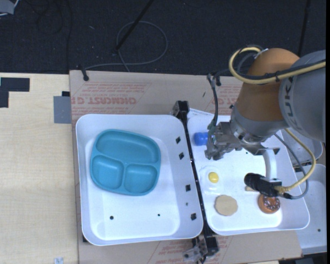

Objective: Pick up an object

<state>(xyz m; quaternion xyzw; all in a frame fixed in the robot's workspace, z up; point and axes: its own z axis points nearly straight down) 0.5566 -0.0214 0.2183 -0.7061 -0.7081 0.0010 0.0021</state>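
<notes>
Look first at the blue piece (199, 139). It lies in the right bin (297, 221), close to the wall shared with the other bin and just beside the hand (214, 149), on its view-left side. It is small, rounded and bright blue. The hand hangs low over that bin, and you cannot tell whether it is spread or pressed together. Toward the view's bottom you see a yellow piece (213, 176), a tan disc (226, 205) and a brown ring (269, 203). The left bin (88, 213) holds a blue three-part plate (125, 161). Both bins rest on the table (27, 175).
</notes>
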